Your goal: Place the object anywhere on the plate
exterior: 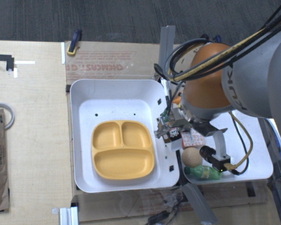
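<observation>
The yellow three-compartment plastic plate [123, 149] lies in the left white bin [79, 125] with nothing on it, so nothing has been placed there yet. The likely candidates sit in the right white bin [257, 170]: a tan round ball-like object [192, 157], touching a green bottle-shaped item [203, 173] at the near edge, and a red-and-white packet [193, 138] just behind. The gripper [167, 131] hangs over the divide between bins, wrist blocking it; no object visibly held. Picking and carrying across remain.

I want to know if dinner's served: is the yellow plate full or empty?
Empty. The yellow divided plastic plate in the left white bin shows three bare compartments.
</observation>
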`<state>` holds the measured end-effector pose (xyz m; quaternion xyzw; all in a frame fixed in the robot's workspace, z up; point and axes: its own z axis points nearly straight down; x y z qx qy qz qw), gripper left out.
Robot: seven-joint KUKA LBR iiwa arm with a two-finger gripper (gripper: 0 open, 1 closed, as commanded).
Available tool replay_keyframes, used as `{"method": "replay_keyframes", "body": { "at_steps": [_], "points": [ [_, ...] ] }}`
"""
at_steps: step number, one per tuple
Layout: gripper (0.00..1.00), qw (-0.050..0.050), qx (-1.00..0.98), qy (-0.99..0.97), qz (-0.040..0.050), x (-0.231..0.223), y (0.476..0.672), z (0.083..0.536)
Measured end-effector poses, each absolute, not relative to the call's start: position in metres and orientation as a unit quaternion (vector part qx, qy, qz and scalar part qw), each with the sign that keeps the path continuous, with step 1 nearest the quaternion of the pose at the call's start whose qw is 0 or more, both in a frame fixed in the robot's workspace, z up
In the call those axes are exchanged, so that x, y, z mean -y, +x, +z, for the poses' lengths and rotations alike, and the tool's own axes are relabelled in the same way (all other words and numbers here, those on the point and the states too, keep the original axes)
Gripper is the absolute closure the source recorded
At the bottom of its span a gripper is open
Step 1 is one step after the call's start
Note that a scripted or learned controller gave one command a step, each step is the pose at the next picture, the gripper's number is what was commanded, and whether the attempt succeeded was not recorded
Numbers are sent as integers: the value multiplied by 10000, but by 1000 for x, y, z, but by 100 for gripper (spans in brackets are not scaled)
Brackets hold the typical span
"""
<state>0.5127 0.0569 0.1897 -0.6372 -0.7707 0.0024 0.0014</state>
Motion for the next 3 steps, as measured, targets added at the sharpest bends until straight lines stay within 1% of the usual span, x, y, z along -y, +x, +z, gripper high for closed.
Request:
{"method": "replay_keyframes", "body": {
  "at_steps": [1,2,3],
  "points": [
    [100,5,8125,-5829,16,-103,528,177],
    [100,6,8106,-5856,28,-100,528,185],
    [100,-52,7422,-6702,-31,-172,561,112]
  ]
}}
